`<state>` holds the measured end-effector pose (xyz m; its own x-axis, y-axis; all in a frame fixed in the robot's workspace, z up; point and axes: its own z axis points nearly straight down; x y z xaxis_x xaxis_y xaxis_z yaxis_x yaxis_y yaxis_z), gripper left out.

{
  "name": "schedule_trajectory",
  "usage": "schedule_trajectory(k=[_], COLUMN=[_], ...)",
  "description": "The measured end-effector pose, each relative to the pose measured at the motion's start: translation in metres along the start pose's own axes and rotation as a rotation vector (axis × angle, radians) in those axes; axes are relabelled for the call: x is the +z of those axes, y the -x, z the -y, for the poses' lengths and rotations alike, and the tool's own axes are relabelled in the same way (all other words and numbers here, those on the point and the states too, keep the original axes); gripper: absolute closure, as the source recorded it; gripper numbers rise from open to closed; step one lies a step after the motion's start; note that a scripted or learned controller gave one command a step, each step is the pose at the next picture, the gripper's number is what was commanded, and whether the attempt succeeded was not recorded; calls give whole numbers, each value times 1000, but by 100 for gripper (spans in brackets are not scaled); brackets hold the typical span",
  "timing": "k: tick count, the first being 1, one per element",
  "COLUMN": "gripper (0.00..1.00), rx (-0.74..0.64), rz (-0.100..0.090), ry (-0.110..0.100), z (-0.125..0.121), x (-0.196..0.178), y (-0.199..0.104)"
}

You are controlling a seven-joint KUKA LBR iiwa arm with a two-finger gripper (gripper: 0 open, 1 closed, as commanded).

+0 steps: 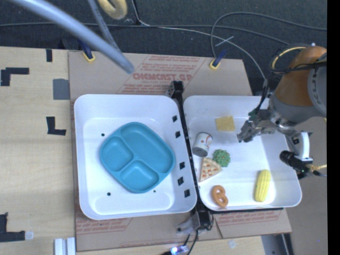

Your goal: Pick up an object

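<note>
Approach step, nothing grasped yet. Gripper (pixel 248 133) hangs over the right bin (pixel 289 198), upper right area, just right of the cheese slice (pixel 225 123); finger state cannot tell. Candidates in the same bin: can (pixel 202 143), broccoli (pixel 221 157), pizza slice (pixel 209 169), pretzel (pixel 219 195), corn cob (pixel 262 185). Left bin (pixel 85 158) holds a blue divided tray (pixel 136 156). Next move likely: shift left over the cheese, descend, close.

The arm (pixel 303 89) is cut off at the right edge.
</note>
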<state>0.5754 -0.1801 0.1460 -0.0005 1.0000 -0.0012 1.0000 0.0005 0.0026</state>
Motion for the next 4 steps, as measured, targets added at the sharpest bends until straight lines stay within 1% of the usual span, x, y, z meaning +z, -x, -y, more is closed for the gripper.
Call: schedule_trajectory(k=[1,2,3,4], gripper=[100,100,100,100], rx=[-1,-6,-6,-5], rz=[0,-2,-3,-2], ry=[1,-4,-3,-5], z=[-1,0,-2,-4], x=[-53,-48,-59,-52], y=[0,-60,-106,-158])
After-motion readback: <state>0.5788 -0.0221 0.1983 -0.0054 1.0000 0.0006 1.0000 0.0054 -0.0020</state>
